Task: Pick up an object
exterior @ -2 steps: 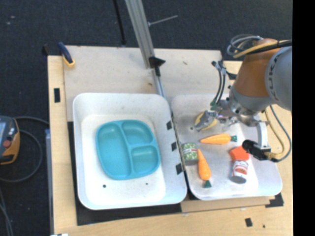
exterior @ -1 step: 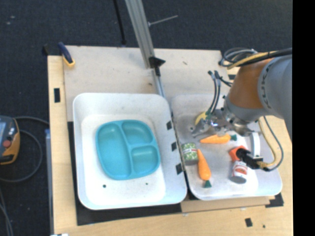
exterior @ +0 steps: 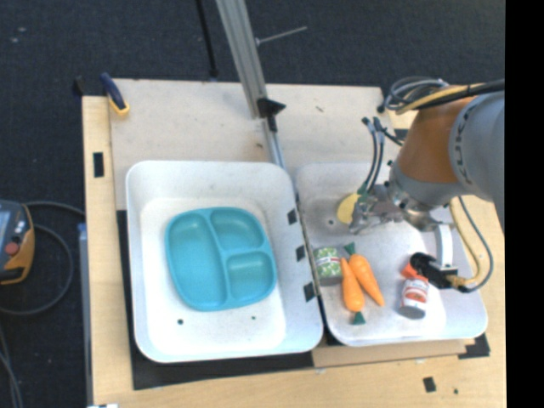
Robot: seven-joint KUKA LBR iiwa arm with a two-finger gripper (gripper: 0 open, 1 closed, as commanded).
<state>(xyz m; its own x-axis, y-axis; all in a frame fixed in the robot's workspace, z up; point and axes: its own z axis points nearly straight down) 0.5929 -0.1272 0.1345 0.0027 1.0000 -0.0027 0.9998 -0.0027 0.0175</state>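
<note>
My gripper [exterior: 365,216] hangs low over the far left part of the right bin [exterior: 463,313], at the end of the grey arm with its orange band. A small yellow rounded thing [exterior: 346,208] lies right at the gripper's left side, partly covered by it; whether they touch is unclear. Nearer the front lie two orange carrots [exterior: 359,282] side by side, with a small green-labelled packet [exterior: 327,264] to their left. A little bottle with a red cap [exterior: 414,296] lies at the bin's front right.
The left bin [exterior: 144,185] bears a blue divided plate [exterior: 221,257]. A grey metal post [exterior: 246,49] rises slantwise behind the bins. A blue and yellow tool [exterior: 115,94] lies on the bench's far left corner.
</note>
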